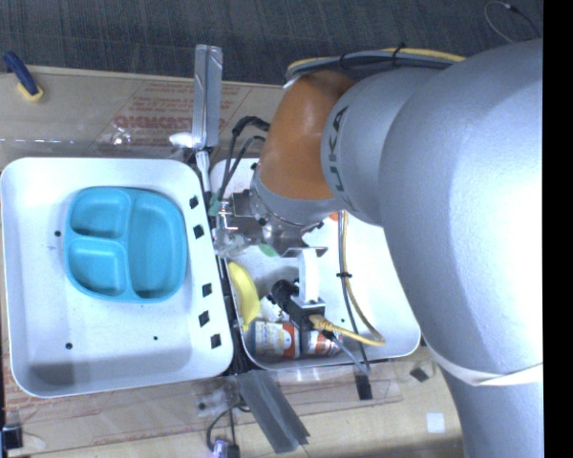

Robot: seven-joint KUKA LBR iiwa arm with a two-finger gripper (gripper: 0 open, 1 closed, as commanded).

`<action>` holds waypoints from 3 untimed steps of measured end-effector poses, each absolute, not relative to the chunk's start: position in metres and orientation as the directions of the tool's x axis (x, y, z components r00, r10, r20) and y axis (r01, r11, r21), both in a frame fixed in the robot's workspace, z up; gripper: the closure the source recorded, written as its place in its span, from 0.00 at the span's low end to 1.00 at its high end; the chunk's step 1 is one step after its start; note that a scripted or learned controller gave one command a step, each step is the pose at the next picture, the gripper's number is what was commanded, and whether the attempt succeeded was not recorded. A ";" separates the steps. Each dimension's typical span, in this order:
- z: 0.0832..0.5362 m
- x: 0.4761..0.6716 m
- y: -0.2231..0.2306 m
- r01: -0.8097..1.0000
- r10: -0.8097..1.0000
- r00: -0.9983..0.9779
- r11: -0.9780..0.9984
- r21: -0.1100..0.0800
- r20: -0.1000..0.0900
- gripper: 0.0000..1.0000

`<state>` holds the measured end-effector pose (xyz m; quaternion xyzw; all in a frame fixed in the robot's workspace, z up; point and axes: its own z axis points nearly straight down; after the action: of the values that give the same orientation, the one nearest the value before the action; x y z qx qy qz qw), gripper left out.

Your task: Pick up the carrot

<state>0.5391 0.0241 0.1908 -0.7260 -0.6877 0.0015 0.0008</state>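
Risk of a wrong grab, chiefly. Hard to place the carrot: probably somewhere in the right bin (401,337) beneath the grey arm (439,179), but cannot tell where. Cannot tell the state of the claw (258,241) either, released or clenched, low over that bin's 10 o'clock corner. Crowded just at 6 o'clock of the claw: a banana (244,294) along the bin's 9 o'clock wall, and a labelled can (282,339) on its side at 7 o'clock. Could easily close on the banana instead, or knock the can against the wall. Could also scrape the rim between the two bins, being so near it. Little danger to the blue divided plate (126,241) in the left bin (29,351), well apart at 9 o'clock.
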 end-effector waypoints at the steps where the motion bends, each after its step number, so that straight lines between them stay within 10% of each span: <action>1: 0.191 0.506 0.082 1.000 1.000 -0.006 0.006 -0.006 -0.001 1.00; 3: 0.209 0.507 0.083 1.000 1.000 -0.017 0.017 -0.010 -0.001 1.00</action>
<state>0.5066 0.0826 0.2091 -0.7011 -0.7130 0.0038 0.0032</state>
